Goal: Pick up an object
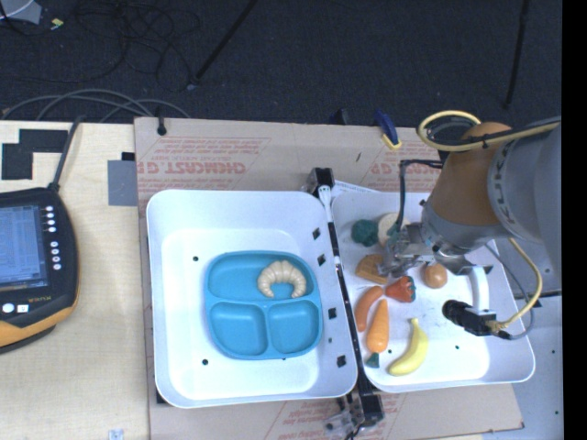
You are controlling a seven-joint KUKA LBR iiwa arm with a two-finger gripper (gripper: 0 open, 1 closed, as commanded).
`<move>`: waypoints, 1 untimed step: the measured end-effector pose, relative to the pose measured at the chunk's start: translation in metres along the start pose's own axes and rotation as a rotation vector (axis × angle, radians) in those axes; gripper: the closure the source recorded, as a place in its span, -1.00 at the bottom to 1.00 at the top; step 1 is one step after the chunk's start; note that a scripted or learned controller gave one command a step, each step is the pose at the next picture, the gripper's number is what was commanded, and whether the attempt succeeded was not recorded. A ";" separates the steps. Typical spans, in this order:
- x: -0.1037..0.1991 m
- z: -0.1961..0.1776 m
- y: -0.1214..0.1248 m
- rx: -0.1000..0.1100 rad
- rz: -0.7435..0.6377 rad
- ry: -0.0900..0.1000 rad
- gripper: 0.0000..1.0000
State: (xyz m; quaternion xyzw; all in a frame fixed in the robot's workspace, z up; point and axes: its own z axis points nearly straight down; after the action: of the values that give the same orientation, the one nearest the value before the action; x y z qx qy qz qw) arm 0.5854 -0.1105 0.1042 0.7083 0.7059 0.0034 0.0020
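The claw (396, 257) is low in the right bin (514, 360), near its left wall, over a red pepper (400, 290) and an orange wedge (371, 268); I cannot tell what it holds. Packed so tight, they could jam or slip, nudging the carrot (377, 325)

Right bin (514, 360) left half crowded with toy food; right half seemingly open.
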 end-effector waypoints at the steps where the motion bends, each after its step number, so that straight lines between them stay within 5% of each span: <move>1: -0.011 0.013 0.024 0.005 -0.008 -0.001 1.00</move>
State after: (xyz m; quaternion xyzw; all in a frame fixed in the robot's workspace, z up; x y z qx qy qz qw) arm 0.6099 -0.1216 0.0914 0.7056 0.7086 0.0012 0.0006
